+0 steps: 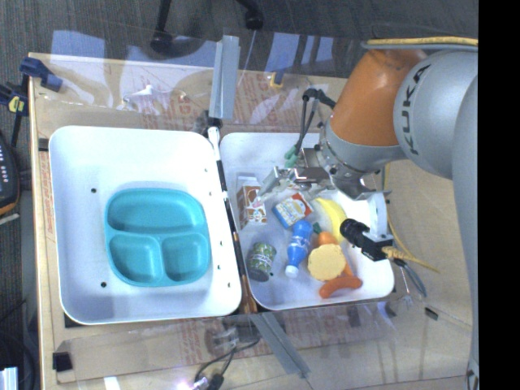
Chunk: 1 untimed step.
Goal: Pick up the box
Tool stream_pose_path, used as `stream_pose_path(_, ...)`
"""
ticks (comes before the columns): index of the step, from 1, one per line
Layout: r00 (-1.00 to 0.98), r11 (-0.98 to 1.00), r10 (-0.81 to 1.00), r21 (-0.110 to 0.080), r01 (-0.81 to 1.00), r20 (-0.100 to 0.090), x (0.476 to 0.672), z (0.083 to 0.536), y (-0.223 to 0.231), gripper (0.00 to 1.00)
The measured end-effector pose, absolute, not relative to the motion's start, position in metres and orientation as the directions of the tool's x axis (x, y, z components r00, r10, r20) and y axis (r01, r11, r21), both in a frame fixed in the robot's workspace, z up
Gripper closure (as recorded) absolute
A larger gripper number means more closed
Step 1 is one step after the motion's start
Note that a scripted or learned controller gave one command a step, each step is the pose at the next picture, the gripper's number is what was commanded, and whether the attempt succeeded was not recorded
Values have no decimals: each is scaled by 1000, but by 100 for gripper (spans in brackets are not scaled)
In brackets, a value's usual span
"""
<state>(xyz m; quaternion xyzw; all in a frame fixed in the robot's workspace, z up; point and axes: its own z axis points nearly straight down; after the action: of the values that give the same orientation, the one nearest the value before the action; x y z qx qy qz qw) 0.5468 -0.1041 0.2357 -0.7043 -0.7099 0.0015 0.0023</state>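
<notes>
Box (253, 205) beside right bin's left wall (231, 218), gripper (286, 179) just above-right

Premises: a robotics laboratory or test cell, not a home. Evidence: a grey industrial arm (431, 112) with an orange band and maker's lettering reaches over a wooden desk (97, 96) fitted with two shallow white bins (69, 218) side by side, the joint between them just left of the claw (294, 177). Toy food and small packets lie below the claw. A teal divided tray (156, 236) sits well left of it. Cables (207, 374), metal brackets (223, 75), grey carpet (81, 2) and an office-chair base (203, 2) surround the desk.
</notes>
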Motion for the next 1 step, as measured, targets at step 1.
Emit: stream_pose_path(1,63,-63,998,-4,998,-2,558,210,-172,0)
